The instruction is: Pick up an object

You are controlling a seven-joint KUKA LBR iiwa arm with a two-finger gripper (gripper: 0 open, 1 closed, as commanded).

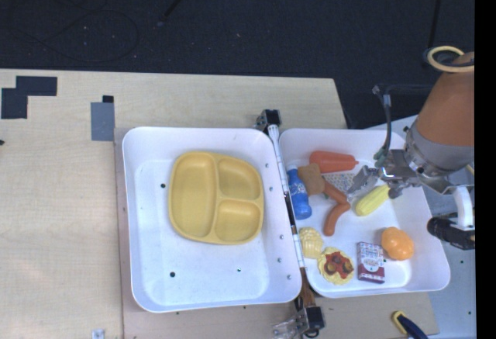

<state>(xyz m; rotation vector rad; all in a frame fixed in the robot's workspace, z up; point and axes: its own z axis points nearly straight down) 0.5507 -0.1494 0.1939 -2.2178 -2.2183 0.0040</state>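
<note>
Tabletop: pale wood tabletop (62,198) under me, with dark grey patches stuck near its far left edge and a dark floor beyond its far side.
Left bin: shallow white left bin (147,275) holding one yellow divided plate (215,196), three compartments, lying flat near the middle.
Right bin: white right bin (430,271), touching the left one along a shared edge, and this is where I am reaching in.
My arm: grey, orange band above the wrist, coming in from the right side over the right bin.
My pincer: my pincer (370,188) sits low over the middle of the right bin, at the yellow corn cob (372,200). The cob lies tilted just at my fingertips, touching or nearly so. I cannot tell how far apart my fingers stand, nor whether the cob is between them.
Near the cob: an orange carrot (333,161) toward the far wall, a brown sausage (336,217) curving beside the cob, a tan piece (312,179) next to a blue bottle (297,194) by the shared edge.
Near side of bin: a small yellow corn piece (311,241), a pizza slice (336,264), a red-and-white carton (371,261), and an orange fruit (397,243) well apart from my pincer.
</note>
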